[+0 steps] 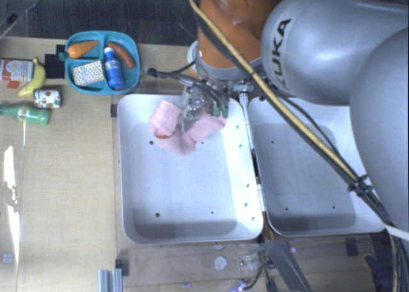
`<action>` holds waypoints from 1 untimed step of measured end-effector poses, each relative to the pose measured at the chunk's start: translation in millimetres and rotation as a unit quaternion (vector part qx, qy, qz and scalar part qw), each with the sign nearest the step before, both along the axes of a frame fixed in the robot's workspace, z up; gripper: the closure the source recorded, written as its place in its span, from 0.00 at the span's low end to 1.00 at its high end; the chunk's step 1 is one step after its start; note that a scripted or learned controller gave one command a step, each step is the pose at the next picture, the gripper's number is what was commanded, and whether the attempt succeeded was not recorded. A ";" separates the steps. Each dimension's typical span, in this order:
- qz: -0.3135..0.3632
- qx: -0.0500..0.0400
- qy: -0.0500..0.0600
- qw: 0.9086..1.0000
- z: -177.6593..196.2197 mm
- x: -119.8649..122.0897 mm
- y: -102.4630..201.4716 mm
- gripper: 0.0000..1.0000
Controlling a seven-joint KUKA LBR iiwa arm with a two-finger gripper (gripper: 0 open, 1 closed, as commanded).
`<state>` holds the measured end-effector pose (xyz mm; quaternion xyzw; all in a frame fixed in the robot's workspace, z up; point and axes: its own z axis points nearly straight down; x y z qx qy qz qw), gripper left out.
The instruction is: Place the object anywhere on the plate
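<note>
Hand [190, 113] sits on the pink cloth [182, 130], grip state unclear; it should pinch firmly before lifting toward any plate.

Two white bins: left bin [134, 220] & right bin [319, 220]. One pink cloth [176, 132] in left bin. One blue divided plate [131, 61] w/ approx. four items: carrot [83, 48], blue bottle [114, 69], sausage [126, 56], patterned packet [88, 73]. Loose on bench: one banana [35, 78], one small can [48, 98], one green bottle [29, 115], one carton [16, 70]. One arm, one gripper [192, 115].
</note>
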<state>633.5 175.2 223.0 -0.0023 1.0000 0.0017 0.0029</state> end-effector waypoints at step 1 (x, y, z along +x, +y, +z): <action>0.000 0.000 0.000 1.000 0.3 0.2 -0.2 0.00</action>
